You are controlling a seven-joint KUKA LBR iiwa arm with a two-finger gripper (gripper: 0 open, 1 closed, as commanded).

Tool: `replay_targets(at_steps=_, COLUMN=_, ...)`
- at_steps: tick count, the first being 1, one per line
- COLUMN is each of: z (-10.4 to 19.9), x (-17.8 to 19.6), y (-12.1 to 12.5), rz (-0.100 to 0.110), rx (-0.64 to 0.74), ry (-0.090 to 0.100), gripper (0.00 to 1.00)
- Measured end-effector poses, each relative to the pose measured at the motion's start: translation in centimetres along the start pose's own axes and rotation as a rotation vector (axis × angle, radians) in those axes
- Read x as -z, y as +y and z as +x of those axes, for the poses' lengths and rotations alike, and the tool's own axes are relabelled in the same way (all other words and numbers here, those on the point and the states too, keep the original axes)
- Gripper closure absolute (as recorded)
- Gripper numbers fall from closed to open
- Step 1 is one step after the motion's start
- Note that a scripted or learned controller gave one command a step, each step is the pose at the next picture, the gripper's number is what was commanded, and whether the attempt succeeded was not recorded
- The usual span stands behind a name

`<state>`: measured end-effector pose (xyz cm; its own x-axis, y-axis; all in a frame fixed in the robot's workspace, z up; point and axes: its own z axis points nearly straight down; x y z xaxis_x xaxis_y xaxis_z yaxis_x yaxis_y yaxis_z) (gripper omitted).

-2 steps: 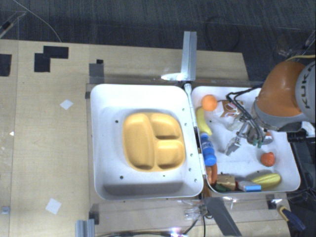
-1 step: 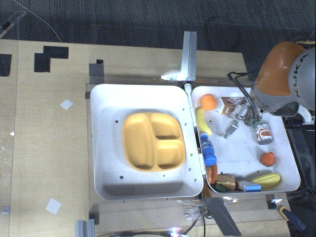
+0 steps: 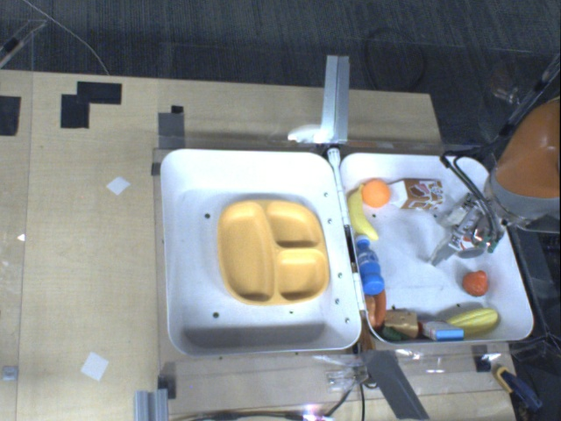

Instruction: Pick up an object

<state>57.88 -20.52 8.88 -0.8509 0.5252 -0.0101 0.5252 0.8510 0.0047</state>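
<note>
My gripper [image 3: 442, 237] hangs over the middle of the right bin [image 3: 412, 253], its fingers open with nothing between them. A small red ball [image 3: 475, 281] lies just below and to the right of it, apart from the fingers. Up and to the left lies a brown and white snack packet [image 3: 422, 194] next to an orange ball [image 3: 375, 193]. A yellow banana [image 3: 361, 218] and a blue bottle [image 3: 370, 269] lie along the bin's left wall.
Along the right bin's front wall lie a yellow fruit [image 3: 474, 320], a blue block [image 3: 449, 332], a brown item [image 3: 401, 323] and an orange carrot [image 3: 377, 306]. The left bin [image 3: 188, 235] holds a yellow divided plate [image 3: 272, 250]. A metal post [image 3: 337, 99] stands behind the bins.
</note>
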Motion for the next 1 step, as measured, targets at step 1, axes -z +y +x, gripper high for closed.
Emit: replay_targets(at_steps=1, z=-1.03, x=0.07, y=7.20, rz=0.010, rx=-0.216, ry=0.014, gripper=0.00)
